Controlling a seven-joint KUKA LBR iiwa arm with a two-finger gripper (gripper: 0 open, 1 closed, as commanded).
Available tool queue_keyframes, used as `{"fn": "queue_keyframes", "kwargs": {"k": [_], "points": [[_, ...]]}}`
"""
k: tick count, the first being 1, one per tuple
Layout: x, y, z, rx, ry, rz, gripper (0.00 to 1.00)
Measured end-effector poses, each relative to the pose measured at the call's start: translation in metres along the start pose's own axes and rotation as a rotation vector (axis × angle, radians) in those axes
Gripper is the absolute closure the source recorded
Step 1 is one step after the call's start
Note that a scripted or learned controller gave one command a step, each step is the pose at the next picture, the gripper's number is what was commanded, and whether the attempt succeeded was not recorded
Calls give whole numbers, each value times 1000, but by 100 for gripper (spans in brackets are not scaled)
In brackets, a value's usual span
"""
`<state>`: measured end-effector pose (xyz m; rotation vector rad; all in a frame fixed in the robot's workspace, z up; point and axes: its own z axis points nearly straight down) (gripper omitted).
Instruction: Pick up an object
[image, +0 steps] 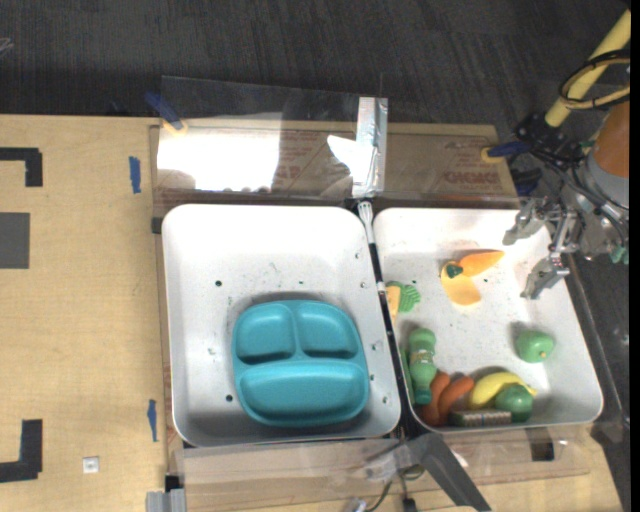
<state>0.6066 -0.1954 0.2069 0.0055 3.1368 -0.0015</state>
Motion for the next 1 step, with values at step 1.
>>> {"fn": "queue_keyframes", "kwargs": {"k": [1], "points": [[-25,-8,100,2,-7,155,0]]}}
